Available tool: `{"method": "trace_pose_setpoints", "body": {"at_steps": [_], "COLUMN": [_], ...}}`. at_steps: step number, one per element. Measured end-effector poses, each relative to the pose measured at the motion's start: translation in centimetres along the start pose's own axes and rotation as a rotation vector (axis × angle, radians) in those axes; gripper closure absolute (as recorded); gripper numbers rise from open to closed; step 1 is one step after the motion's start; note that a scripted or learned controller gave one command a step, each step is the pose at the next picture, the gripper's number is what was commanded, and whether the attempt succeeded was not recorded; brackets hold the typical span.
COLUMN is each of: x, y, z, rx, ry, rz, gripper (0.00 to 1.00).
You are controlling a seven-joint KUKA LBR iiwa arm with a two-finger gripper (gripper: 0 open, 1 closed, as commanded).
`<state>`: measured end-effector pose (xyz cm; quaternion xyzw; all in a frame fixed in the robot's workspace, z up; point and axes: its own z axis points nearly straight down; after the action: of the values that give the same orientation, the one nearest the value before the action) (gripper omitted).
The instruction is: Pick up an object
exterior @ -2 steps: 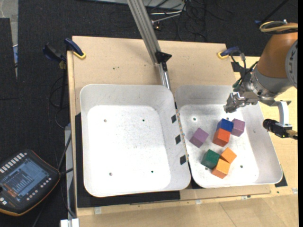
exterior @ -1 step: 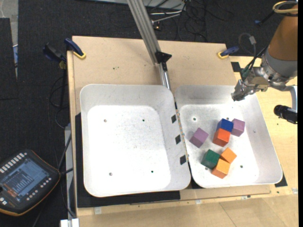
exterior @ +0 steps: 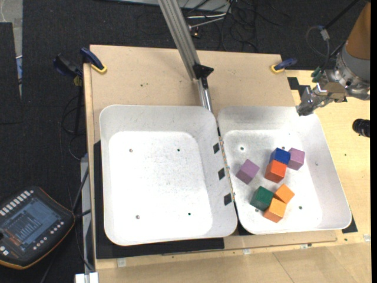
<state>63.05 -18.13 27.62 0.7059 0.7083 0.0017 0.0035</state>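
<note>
The biggest worry from where I stand is the crowding. All the blocks sit in the right bin [exterior: 330, 217], and most of them are bunched: the blue cube [exterior: 281, 155] touches an orange cube [exterior: 275, 170] just below it, with a purple cube [exterior: 296, 158] tight against the blue one's right side. Lower in that bin a green cube [exterior: 262, 197] presses against two more orange blocks [exterior: 278, 202]. A descent onto any of these could land a finger on a neighbour, shove the cluster aside or tip a block, and the grab would come up with nothing.

The safer target, I'd judge, is the lone purple block [exterior: 248, 171], nearer the bin's left wall and apart from the rest. Even so, its faces look turned at an angle to the bin's sides, so a misaligned closure could squirt it away.

The gripper [exterior: 308, 102] hangs above the right bin's upper right corner, well apart from every block, holding nothing I can see. Whether it is wide or narrow I cannot tell.

Both bins rest on a pale wooden board [exterior: 153, 75]; the left bin [exterior: 118, 122] touches the right bin's left edge. The white plastic looks slick, so blocks should slide easily. Beyond the board, cables [exterior: 235, 16] trail over dark floor, and a teach pendant [exterior: 29, 226] lies far off the left bin's lower corner.
</note>
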Motion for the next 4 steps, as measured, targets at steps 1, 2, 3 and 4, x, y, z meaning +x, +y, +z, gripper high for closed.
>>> {"method": "trace_pose_setpoints", "body": {"at_steps": [1,2,3,4], "x": [4.8,10.7,15.1,21.1], "y": [-2.4,-4.4,-5.9,-7.2], "z": [0.0,1.1,2.4,3.5], "rx": [0.008,0.009,0.01,0.01], "ry": [0.003,0.005,0.004,0.005], "rz": [-0.003,-0.005,-0.004,-0.006], "gripper": [1.0,1.0,1.0,1.0]}}
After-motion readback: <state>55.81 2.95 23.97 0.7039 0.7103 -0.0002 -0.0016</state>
